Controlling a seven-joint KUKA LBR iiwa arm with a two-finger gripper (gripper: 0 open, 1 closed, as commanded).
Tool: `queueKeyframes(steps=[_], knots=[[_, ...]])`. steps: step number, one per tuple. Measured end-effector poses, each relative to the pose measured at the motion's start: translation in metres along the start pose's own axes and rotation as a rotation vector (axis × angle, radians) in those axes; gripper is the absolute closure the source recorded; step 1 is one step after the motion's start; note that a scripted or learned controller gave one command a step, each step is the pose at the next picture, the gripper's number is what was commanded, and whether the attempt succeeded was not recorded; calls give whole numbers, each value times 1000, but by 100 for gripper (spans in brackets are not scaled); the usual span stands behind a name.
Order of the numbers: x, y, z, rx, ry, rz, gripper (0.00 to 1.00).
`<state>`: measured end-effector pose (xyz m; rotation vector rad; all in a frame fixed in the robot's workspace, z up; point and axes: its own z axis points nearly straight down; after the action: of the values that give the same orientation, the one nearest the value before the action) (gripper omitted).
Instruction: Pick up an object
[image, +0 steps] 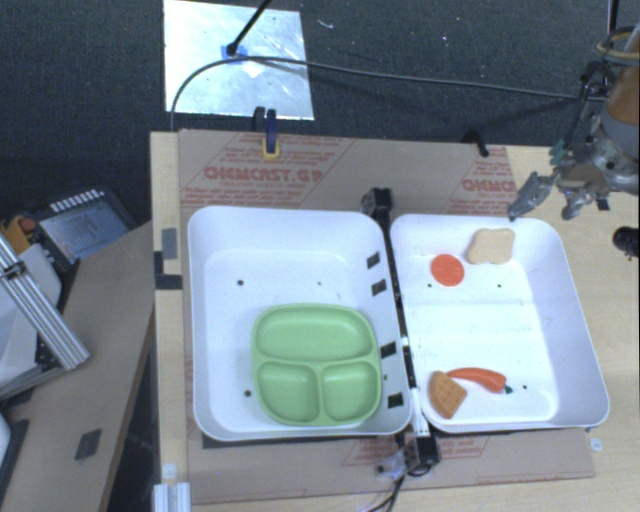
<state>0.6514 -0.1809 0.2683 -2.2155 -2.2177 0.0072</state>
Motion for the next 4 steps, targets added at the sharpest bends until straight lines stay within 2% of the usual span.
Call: queueKeyframes(steps=[1, 4], knots=[[0, 2, -7, -11, -2, -2, 0], [1, 15, 159, -7, -2, -5, 0]])
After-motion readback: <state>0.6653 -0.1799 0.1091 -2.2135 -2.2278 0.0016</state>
